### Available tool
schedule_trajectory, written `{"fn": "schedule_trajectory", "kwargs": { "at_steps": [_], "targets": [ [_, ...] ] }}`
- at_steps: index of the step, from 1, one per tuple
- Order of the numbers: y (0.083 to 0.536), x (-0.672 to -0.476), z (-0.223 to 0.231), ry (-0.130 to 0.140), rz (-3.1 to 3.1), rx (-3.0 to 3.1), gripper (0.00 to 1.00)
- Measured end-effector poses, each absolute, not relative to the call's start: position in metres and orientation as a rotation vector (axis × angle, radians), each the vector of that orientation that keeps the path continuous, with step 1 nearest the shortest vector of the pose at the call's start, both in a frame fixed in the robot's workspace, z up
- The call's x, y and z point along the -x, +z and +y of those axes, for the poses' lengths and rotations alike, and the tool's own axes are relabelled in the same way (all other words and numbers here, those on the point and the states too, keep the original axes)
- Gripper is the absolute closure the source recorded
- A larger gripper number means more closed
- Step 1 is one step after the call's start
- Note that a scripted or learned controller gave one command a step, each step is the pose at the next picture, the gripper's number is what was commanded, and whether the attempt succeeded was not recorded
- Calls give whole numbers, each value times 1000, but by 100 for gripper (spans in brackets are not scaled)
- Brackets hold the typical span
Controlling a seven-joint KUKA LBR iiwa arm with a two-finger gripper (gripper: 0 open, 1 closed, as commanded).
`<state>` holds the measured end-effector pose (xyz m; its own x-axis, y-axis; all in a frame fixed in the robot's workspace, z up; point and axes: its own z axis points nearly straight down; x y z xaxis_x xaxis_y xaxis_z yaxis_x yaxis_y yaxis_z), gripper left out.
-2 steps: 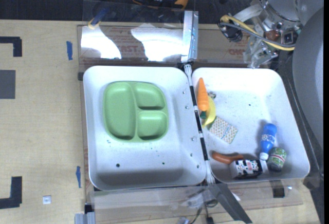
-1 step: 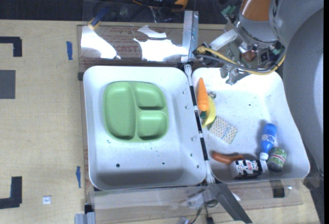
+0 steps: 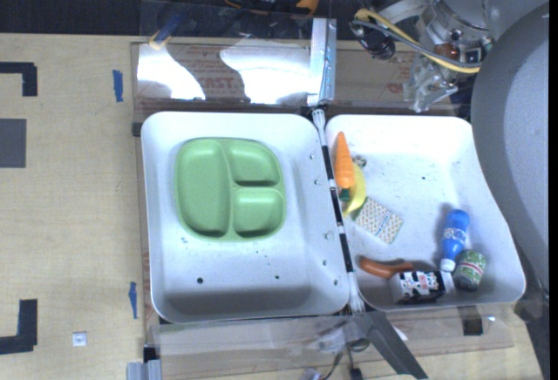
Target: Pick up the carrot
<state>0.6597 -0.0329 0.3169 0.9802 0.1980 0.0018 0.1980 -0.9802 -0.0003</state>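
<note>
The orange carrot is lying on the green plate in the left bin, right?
Not quite. The camera view shows the carrot in the right bin, against its left wall beside a yellow banana. The green plate is in the left bin.

A green divided plate [image 3: 231, 188] sits in the left bin [image 3: 166, 282]. The right bin [image 3: 410, 139] holds a banana [image 3: 356, 193], a patterned packet [image 3: 380, 220], a blue bottle [image 3: 453, 236], a sausage [image 3: 382, 266] and a green can [image 3: 472, 269].
</note>
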Motion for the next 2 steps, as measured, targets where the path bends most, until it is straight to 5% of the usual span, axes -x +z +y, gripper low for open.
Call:
{"fn": "schedule_trajectory", "kwargs": {
  "at_steps": [1,2],
  "targets": [
    [272,-642,-6,2,-310,3125,100],
    [376,-662,-55,0,-312,3127,100]
  ]
}}
